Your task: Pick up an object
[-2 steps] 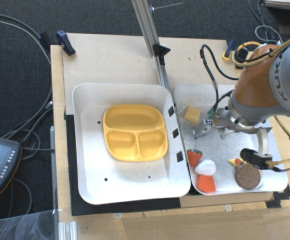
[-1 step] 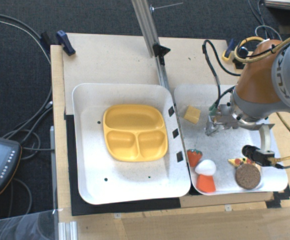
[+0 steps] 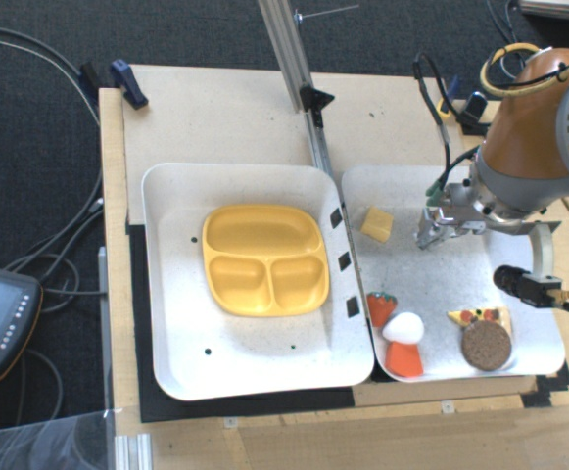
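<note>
One gripper (image 3: pixel 433 235) hangs low over the right bin (image 3: pixel 519 365), nothing between its fingers; how wide they stand I cannot tell.

Just to its left lies one tan cube-like block (image 3: pixel 377 225), apart from the fingers, squarish, with no clear long axis; farther toward the near edge, against the bin's left wall, sit one red strawberry-like toy (image 3: pixel 380 306), one white ball (image 3: pixel 403 328) and one orange piece (image 3: pixel 404 358), the three touching in a line running toward the near rim; at the near right corner lies one brown round cookie (image 3: pixel 486 345), with one pizza-slice toy (image 3: pixel 477 316) just behind it, its long axis across the bin, left to right; the left bin (image 3: pixel 166 360) bears one yellow tray (image 3: pixel 264 258) of three compartments, well apart from the gripper.
</note>
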